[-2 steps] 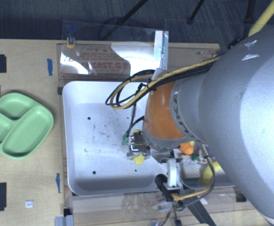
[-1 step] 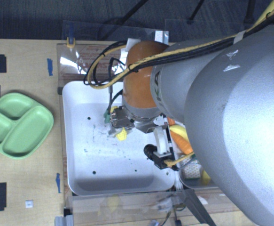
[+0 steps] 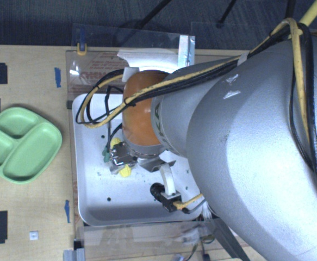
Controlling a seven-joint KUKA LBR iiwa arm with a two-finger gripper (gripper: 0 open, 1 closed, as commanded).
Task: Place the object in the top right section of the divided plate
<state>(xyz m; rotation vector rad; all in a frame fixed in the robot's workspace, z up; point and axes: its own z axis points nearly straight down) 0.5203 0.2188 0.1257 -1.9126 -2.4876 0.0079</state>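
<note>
A green divided plate with three sections lies on the wooden bench at the left. My arm reaches down into the white bin, its orange band above the wrist. The gripper is low in the bin, just over a small yellow object that shows beneath and beside it, with another bit of yellow and green at its left side. The wrist hides the fingertips, so whether anything is between them is unclear.
The bulky grey arm covers the right half of the view and much of the bin. Black and yellow cables loop over the bin's upper left. A clear panel stands behind the bin. Blue tape marks sit on the bench.
</note>
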